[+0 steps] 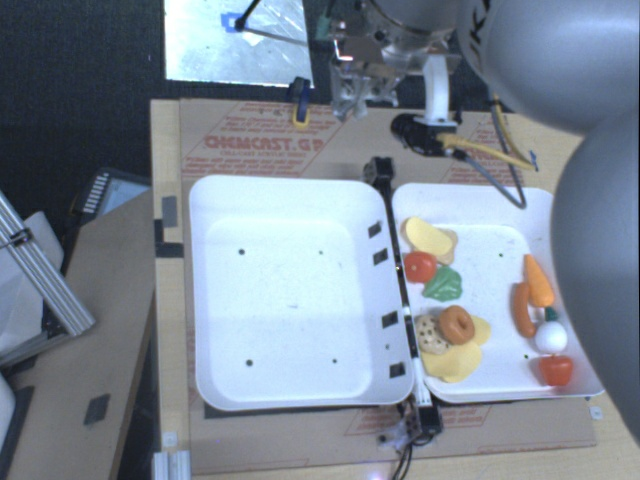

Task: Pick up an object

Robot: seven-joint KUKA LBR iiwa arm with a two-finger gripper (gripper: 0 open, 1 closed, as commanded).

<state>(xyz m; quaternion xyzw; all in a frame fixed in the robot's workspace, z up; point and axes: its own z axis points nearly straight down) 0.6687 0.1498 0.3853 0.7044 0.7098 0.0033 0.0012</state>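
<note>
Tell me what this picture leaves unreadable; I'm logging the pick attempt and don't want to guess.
- Tool: small and blurred at the top of the camera view, above the bins; whether it is open or shut cannot be told.
- Right bin: its right side is covered by the grey arm.
- Red piece: partly behind the arm; shape unclear.
- Items under the donut: overlapped, identity uncertain.

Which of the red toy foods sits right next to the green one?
The red tomato by the divider: it touches the green leafy piece. The other red piece lies apart in the right bin's near corner, beside the white egg.
</note>
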